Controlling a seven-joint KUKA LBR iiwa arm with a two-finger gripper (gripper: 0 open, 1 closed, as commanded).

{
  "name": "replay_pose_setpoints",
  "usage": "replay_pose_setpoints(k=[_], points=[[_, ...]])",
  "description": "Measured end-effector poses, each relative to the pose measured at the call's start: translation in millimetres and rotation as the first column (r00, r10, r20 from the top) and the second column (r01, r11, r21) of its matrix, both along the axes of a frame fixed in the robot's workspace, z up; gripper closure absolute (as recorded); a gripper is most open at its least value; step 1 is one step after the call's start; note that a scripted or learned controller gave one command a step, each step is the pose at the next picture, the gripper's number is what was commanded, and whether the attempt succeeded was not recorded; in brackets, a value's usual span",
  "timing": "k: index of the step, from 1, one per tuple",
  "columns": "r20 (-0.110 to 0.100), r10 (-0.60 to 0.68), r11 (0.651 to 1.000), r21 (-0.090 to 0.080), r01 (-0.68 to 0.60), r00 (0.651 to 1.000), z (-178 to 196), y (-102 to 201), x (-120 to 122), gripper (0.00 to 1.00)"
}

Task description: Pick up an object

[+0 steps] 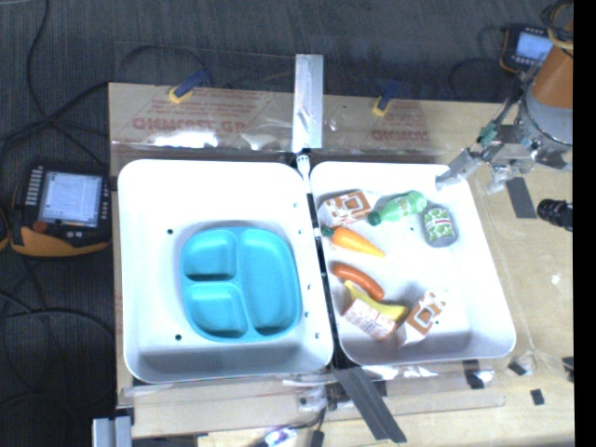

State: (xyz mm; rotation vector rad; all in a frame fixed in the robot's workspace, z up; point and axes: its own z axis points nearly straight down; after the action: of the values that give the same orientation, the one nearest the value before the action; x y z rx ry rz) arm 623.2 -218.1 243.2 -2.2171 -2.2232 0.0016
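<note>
claw (463, 169): above right bin (484, 250) corner, grip state cannot be told | target: carrot (357, 241), likely light, rigid, smooth; grasp across mid-body

The arm (557, 87) reaches in at the upper right — grey, with its orange band showing just above the wrist. The hand (477, 169) hangs out to the left of the wrist, tilted, its two fingers (453, 175) spread apart — nothing sits between them.
</note>
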Motion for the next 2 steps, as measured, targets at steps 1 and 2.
replay_pose_setpoints(k=[1, 2], points=[[-0.001, -0.109, 0.994, -0.003, 0.109, 0.994, -93, 0, -40, 0.0], [0.003, -0.268, 0.963, 0.011, 0.268, 0.963, -144, 10, -35, 0.0]])
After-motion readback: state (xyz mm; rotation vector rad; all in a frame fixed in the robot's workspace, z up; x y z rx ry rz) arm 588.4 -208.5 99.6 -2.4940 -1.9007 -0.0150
